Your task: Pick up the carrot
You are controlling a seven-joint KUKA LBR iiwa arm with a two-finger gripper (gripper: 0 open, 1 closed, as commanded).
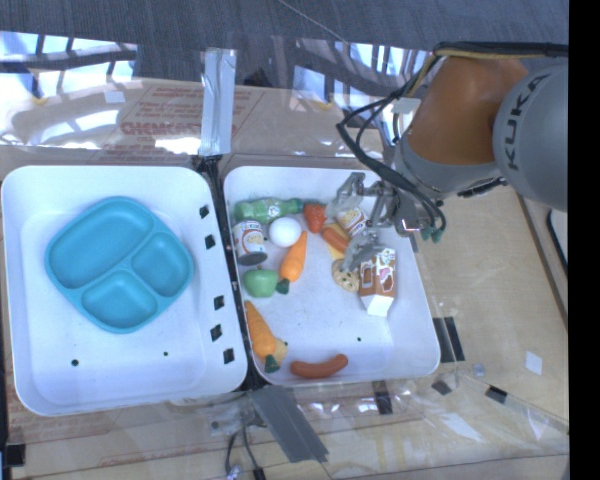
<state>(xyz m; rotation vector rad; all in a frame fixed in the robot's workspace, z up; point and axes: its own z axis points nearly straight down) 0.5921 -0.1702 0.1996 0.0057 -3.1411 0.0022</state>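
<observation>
Looking down on the bench, I see two white bins side by side. My left bin point(40, 368) holds a blue tray point(118, 263) with three compartments. My right bin point(405, 343) holds the clutter.

My arm point(480, 108) reaches in from the right, and the gripper point(365, 230) hangs over the bin's upper right part, above a small pile of items. Whether its fingers are wide or narrow, I cannot tell; the metal parts blur together with what lies beneath them.

One carrot point(295, 256) lies near the bin's middle, tilted, its tip just beside a white egg point(284, 232) and its lower end by a green pepper point(264, 283). It sits left of the gripper, apart from it. A second carrot point(262, 336) lies against the left wall, lower down.

A green bottle point(267, 209) lies along the top, with a can point(249, 240) just below it. A carton point(379, 280) rests under the gripper, a cookie point(345, 275) touching its left side. A sausage point(318, 367) lies near the bottom edge. An orange-red piece point(330, 236), hard to make out, sits by the gripper.
</observation>
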